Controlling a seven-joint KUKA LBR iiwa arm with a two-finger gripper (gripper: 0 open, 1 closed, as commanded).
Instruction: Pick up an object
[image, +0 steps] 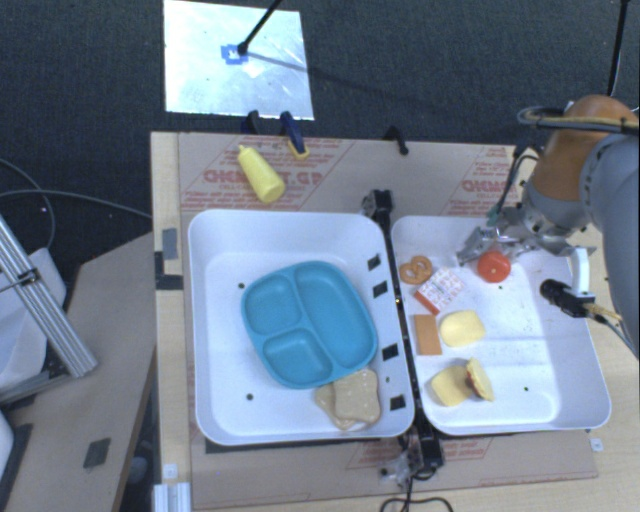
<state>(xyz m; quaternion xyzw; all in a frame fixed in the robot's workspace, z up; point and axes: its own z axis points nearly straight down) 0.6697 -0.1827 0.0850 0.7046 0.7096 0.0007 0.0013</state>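
Note:
My gripper (497, 243) hangs over the back of the right bin (580, 400), reaching in from the right. A small red-orange ball-like object (493, 266) lies right at its tip, touching or just under it. Nearby in the same bin sit a brown pretzel (416, 268), a red-and-white packet (440, 290), a flat orange slab (427, 335), a pale yellow round piece (462, 328) and a yellow-and-tan food piece (461, 384).
The left bin (215, 300) holds a blue divided plate (308, 322) and a slice of bread (350, 398) at its front. A yellow bottle (260, 173) lies on the bench behind the bins. A black-tipped part (565, 296) juts over the right bin's right side.

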